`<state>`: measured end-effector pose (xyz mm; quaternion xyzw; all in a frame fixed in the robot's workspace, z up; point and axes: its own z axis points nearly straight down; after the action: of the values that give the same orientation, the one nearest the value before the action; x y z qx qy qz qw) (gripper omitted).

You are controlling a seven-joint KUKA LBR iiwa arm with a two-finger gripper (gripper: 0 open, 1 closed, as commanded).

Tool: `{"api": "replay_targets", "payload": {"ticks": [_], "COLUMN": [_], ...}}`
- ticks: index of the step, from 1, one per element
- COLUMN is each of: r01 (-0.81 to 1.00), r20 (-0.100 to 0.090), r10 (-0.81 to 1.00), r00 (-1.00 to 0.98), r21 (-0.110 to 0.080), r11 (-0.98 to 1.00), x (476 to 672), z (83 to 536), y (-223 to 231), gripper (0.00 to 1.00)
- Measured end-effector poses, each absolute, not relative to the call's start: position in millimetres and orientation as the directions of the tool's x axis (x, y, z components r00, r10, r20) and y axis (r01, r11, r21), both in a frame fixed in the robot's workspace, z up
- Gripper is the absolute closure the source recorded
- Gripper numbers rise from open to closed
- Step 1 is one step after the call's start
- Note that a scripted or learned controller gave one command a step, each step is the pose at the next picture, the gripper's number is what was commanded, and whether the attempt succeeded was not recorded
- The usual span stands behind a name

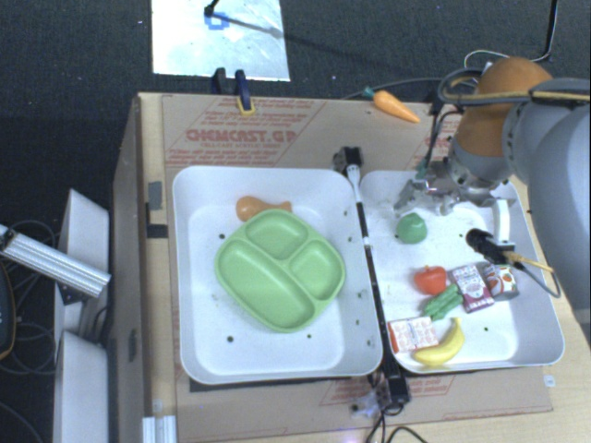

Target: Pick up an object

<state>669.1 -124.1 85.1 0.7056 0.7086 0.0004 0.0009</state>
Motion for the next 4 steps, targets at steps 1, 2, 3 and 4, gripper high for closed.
{"api": "replay_targets", "payload": {"ticks": [1, 2, 3, 4], "r01": [1.0, 1.0, 1.0, 1.0], "r20": [-0.001, -0.001, -0.001, -0.001], "r10": [1.0, 1.0, 1.0, 1.0], "r00": [-0.006, -0.006, -0.004, -0.006], "r21": [0.006, 0.005, 0.002, 0.005], "r11": [0.006, 0.006, 0.004, 0.006], "x": [670.2, 670.2, 669.0, 670.1], "z": [97, 96, 85, 97], "y": [-124, -124, -121, -122], "gripper": [1.0, 0.0, 0.0, 1.0]}}
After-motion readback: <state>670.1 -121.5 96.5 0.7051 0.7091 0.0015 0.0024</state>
